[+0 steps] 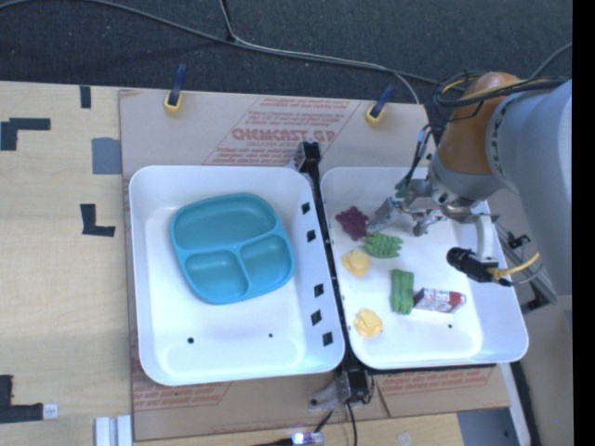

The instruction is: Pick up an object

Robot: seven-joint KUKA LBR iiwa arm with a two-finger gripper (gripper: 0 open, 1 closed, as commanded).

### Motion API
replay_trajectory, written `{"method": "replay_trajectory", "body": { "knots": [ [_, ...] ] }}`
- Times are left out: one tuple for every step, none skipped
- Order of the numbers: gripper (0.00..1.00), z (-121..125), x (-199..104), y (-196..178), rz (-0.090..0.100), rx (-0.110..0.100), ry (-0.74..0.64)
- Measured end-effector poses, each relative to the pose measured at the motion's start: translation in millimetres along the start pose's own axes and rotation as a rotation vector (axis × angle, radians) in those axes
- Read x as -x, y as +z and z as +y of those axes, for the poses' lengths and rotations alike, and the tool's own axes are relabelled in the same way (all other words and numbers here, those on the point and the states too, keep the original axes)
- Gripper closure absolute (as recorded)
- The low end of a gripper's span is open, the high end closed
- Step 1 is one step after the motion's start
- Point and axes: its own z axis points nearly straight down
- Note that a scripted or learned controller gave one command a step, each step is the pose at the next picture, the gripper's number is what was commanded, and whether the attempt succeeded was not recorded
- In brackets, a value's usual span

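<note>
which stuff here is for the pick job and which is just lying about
For the job: gripper, purple piece, green leafy piece, green block, two yellow pieces, red and white packet, right bin.

Lying about: blue divided plate, left bin, yellow clamps.

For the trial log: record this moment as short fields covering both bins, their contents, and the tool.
left bin: holds a blue divided plate
right bin: holds small toy items
purple item: upper left of the right bin
green leafy item: just below the tool
green long item: mid bin, beside a red-and-white packet
yellow items: one near the divider, one lower down
tool: over the right bin's upper part, nothing seen in its grip
</note>
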Motion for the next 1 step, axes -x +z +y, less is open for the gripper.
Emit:
{"method": "replay_trajectory", "body": {
  "knots": [
    [0.0, 0.1, -0.5, 17.1, 0.0, -0.002, -0.001]
  ]
}}
